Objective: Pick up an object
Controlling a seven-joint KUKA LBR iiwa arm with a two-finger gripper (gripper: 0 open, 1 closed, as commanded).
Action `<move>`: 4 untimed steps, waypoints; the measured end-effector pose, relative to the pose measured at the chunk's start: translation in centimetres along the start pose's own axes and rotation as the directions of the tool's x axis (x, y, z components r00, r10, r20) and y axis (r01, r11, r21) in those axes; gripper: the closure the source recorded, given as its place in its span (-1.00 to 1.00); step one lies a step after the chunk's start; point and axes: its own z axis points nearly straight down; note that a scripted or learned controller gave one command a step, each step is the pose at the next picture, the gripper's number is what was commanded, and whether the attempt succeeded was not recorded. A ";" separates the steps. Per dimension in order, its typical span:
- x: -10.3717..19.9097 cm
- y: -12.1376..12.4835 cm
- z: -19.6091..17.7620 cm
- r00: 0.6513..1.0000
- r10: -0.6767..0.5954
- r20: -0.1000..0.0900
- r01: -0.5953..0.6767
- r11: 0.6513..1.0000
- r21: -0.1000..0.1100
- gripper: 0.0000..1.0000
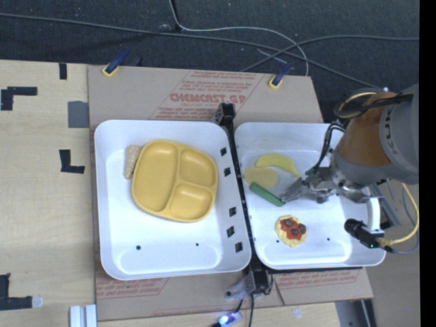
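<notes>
Camera view looks down on two white bins on the bench, and the arm's jaws sit low in the right bin, pointing toward that view's left. Whether they are open or closed cannot be told; the tips are dark and blurred against the bin floor.

Nearest the camera, toward the lower edge, lies a small round pizza toy, below the jaws and apart from them. Just at the tips lies a green stick, its long axis slanting from upper left to lower right, so its lower end meets or almost meets the jaws; contact cannot be confirmed. Beyond it a pale yellow slice and a brighter yellow banana-like piece lie side by side, farther up the bin.

My judgement: the green stick is the likely target, being closest, and the grip should close across its narrow width.

A yellow divided plate fills the left bin.
</notes>
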 end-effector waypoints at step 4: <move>1.2 -0.5 -15.5 1.000 -0.001 0.000 0.001 1.000 -0.005 1.00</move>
